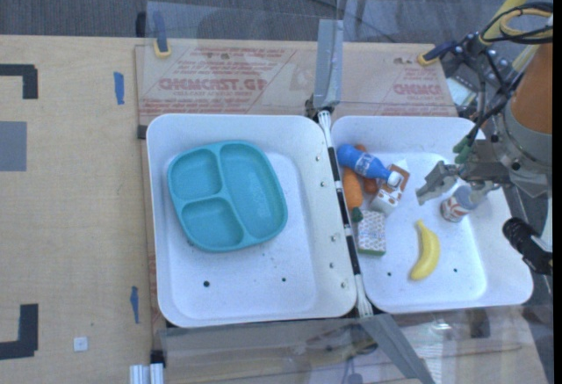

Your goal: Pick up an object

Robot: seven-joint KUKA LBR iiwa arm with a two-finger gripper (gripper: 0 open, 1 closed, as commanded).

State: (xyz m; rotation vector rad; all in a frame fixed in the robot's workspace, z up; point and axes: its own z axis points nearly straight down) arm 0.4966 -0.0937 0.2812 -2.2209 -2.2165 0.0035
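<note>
Grey gripper hangs low over the right bin with its fingers spread and nothing between them — a small can sits just beneath. Nearest alternative is the banana, lying below-left, long axis running roughly up-down.
</note>
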